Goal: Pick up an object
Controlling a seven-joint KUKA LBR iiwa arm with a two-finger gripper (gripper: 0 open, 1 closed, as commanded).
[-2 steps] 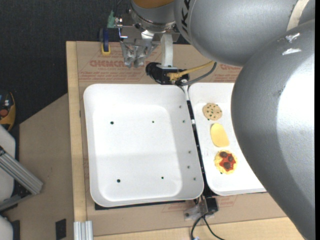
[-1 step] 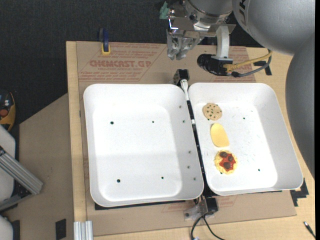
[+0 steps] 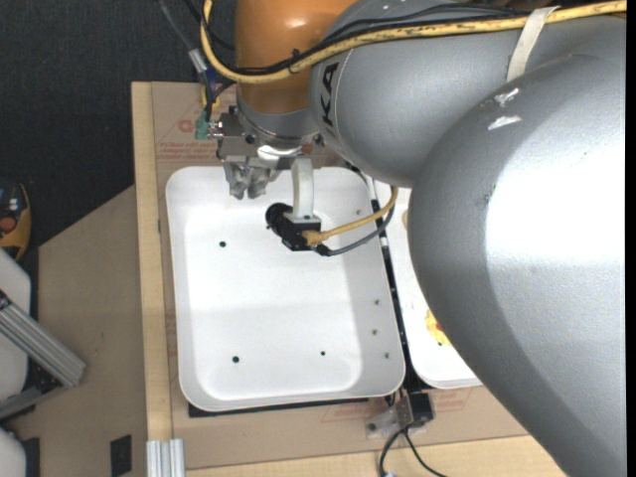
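Left bin (image 3: pixel 181 296): its floor carries a few small dark dots, which read as marks in the floor rather than pickable goods.

Gripper (image 3: pixel 245 181): it hangs over the far left corner of the left bin. You cannot tell from this angle whether it is set wide or narrow, and nothing is seen held in it.

Black fitting (image 3: pixel 289 229): it sits just beside the gripper with a cable running off it. Treat it as likely rig hardware, not the target.

Right bin (image 3: pixel 437 371): the arm (image 3: pixel 517 217) covers most of it. A yellow object (image 3: pixel 434 328) peeks out near its left wall. This is your only visible candidate. It looks small and probably light. Stiffness, surface and the best hold cannot be judged until the arm clears.
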